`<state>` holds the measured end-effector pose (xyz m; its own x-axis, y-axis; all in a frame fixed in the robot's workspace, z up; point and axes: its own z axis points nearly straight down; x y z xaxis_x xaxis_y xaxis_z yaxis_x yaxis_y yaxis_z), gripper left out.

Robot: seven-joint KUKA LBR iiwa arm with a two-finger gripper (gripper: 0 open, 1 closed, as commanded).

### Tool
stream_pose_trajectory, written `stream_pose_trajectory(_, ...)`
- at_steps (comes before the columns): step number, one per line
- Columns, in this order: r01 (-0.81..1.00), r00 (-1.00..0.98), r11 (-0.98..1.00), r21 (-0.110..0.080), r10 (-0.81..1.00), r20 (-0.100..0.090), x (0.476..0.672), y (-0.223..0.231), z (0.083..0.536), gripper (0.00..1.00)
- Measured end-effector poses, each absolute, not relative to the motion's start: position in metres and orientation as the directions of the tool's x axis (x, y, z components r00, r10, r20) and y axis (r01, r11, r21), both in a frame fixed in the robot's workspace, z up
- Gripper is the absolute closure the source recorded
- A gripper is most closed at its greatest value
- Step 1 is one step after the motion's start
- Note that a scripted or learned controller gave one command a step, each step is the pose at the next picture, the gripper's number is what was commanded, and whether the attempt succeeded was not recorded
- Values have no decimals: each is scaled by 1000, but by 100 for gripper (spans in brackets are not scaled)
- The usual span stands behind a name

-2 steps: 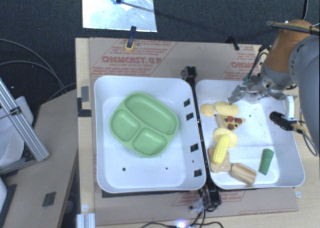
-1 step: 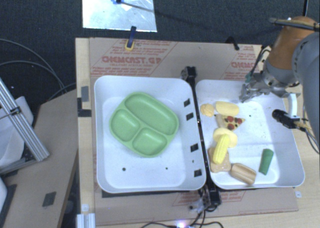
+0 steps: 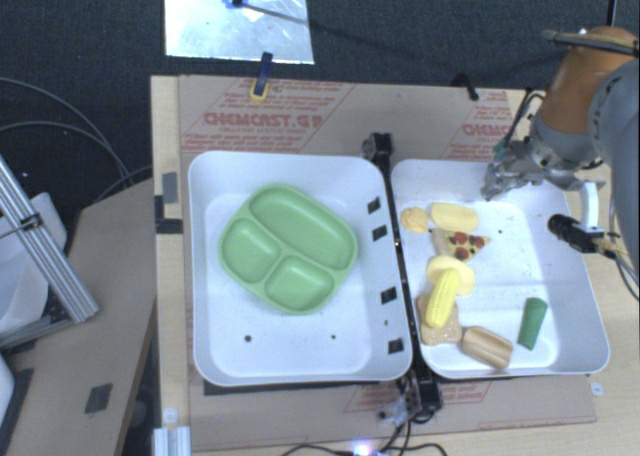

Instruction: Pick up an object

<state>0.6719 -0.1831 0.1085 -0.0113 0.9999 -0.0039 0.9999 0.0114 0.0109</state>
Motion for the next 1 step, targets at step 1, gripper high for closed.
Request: stream_pose_trajectory(1,1000,-15,15,14,1000,-5,673,-183,120,100)
